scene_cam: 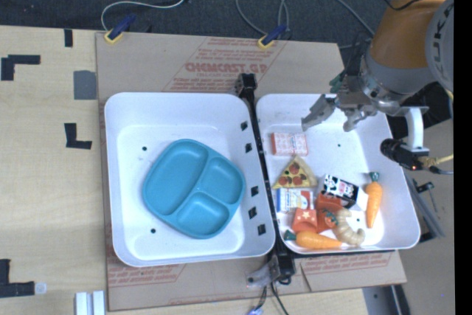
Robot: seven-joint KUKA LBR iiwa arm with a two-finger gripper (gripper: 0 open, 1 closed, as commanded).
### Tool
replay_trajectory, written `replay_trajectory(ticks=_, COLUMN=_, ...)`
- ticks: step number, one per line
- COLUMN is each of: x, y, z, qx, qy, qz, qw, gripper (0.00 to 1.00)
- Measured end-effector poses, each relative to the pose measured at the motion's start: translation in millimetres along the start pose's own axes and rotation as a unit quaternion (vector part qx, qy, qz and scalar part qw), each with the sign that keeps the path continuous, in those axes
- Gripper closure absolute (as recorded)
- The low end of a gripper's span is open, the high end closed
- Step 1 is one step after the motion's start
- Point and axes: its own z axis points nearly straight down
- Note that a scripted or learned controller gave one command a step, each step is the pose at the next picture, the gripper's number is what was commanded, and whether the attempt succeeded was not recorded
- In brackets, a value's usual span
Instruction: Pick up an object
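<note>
Gripper (333, 116) hangs over the upper part of the right bin (397, 151), fingers apart, nothing between them. Toys lie crowded in that bin's lower half: pizza slice (295, 173), two carrots, cartons; the pink box (288, 143) lies nearest and a little apart. Best try, I judge: go for the pink box, straddle its short side, descend fully before closing, stay clear of the bin wall.

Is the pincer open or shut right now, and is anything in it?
Open and empty. The pincer hangs over the far end of the right bin, its two fingers splayed apart with bare bin floor between them.
</note>
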Motion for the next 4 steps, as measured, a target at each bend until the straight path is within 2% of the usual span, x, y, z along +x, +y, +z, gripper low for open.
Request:
replay_trajectory(ticks=1, x=-5, y=-8, z=144, qx=0.002, qy=0.001, qz=0.000, qw=1.0000, gripper=0.00)
replay_trajectory(ticks=2, x=-32, y=82, z=156, qx=-0.007, qy=0.001, qz=-0.001, qw=1.0000, gripper=0.00)
replay_trajectory(ticks=3, x=-7, y=-11, z=157, qx=-0.007, qy=0.000, qz=0.001, qw=1.0000, gripper=0.00)
replay_trajectory(ticks=4, x=-11, y=84, z=163, qx=-0.003, qy=0.000, qz=-0.001, qw=1.0000, gripper=0.00)
